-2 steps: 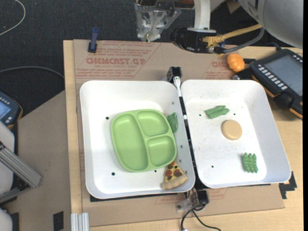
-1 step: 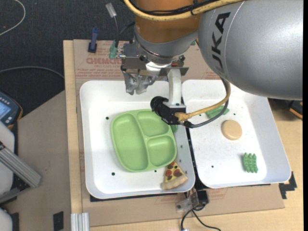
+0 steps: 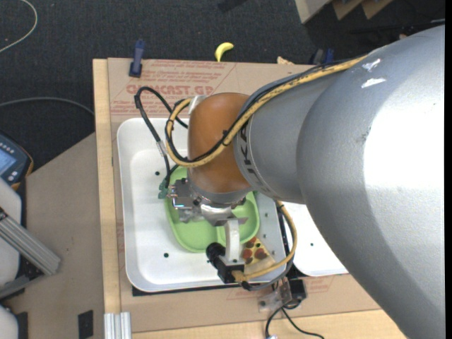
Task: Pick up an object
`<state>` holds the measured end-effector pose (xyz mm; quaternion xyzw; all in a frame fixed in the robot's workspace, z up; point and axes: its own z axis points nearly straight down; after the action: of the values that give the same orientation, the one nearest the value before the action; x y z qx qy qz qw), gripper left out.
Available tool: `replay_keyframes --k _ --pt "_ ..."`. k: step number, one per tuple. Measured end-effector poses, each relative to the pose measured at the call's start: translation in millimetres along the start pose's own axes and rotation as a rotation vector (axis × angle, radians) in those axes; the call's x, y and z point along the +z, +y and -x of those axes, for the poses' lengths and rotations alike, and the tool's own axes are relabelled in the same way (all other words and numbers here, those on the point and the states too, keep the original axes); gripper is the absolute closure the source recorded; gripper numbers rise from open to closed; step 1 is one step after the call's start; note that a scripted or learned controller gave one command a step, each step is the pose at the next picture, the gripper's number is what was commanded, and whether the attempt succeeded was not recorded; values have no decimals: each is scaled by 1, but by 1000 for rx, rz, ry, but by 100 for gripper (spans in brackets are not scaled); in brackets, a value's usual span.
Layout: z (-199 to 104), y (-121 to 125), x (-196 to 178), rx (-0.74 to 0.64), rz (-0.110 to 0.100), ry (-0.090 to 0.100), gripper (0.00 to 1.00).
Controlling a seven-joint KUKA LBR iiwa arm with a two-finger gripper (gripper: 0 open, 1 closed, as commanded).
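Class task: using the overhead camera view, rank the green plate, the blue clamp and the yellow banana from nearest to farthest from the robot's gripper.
1. Green plate, in the left bin directly beneath the gripper.
2. Blue clamp, on the bench's far left edge.
3. Yellow banana, on the floor just beyond the bench's far edge.
Clamp and banana lie close to equally far; that order is uncertain.

My grey arm [image 3: 353,168] reaches in from the right and covers most of the right bin [image 3: 321,256], with my orange band [image 3: 215,143] hanging over the left bin [image 3: 138,210]. Beneath my wrist lies a green dish [image 3: 185,233] on the left bin's floor, and a patterned brown-and-red piece [image 3: 253,249] sits just beside its near right edge. On the counter [image 3: 113,97], a blue clamp [image 3: 136,56] grips the far edge and a yellow object [image 3: 224,49] lies beyond it.
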<state>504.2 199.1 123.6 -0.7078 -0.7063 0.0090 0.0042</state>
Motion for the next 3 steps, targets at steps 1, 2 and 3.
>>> replay_keyframes --k 1,2,3 --pt "-24 27 -147 -4 34 14 100" --pt "-25 -18 -274 -6 33 16 100" --pt "63 -30 -157 8 5 1 100"
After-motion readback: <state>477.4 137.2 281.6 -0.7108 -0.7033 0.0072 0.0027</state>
